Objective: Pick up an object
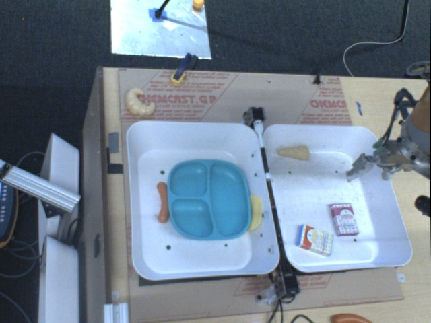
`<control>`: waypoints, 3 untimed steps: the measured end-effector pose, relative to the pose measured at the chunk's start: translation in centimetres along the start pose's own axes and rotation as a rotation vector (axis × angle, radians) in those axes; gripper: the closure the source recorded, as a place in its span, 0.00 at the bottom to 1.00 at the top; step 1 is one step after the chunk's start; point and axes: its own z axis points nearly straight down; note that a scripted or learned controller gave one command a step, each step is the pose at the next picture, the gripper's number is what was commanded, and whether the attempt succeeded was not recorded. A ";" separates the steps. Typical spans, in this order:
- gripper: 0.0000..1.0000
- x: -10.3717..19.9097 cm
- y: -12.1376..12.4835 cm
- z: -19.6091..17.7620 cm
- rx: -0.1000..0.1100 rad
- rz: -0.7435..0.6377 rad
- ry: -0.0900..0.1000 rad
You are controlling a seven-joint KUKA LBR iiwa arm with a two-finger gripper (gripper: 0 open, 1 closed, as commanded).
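A flat cardboard sheet (296, 93) with red print is lying under everything. Two shallow, glossy white bins with rounded corners are sitting on it. The left bin (145, 133) is holding a smooth blue plate (205, 197), a rounded rectangle split into three compartments. The right bin (394, 251) is sitting just right of the plate, past a thin dark seam where the bins are meeting.

The arm (419, 130) is reaching in far right of the plate, over the right bin's outer rim. Its metal gripper (363, 165) is hanging above the bin floor, pointing back toward the plate. Whether it is open or closed cannot be told at this angle, and nothing is showing in its grasp.

The loose objects are lying well right of the plate on the right bin's floor:
- A tan, matte wedge (294, 153) is lying closest to the plate, level with its top edge.
- A small red-and-white box (344, 219) is lying flat, below and apart from the gripper.
- A flat carton (315, 239) in red, white and yellow is lying tilted, just beside the box on its plate side.

Nothing is standing between the gripper and these three.

A slim orange-brown sausage (162, 202) is lying upright along the plate's left edge. A yellow piece (256, 210) is peeking out from under its right edge. Above the plate, on the bare cardboard, a pale ridged curl (139, 101) is lying alone.
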 end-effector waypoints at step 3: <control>0.00 -0.2 3.5 6.2 -0.003 0.002 -0.002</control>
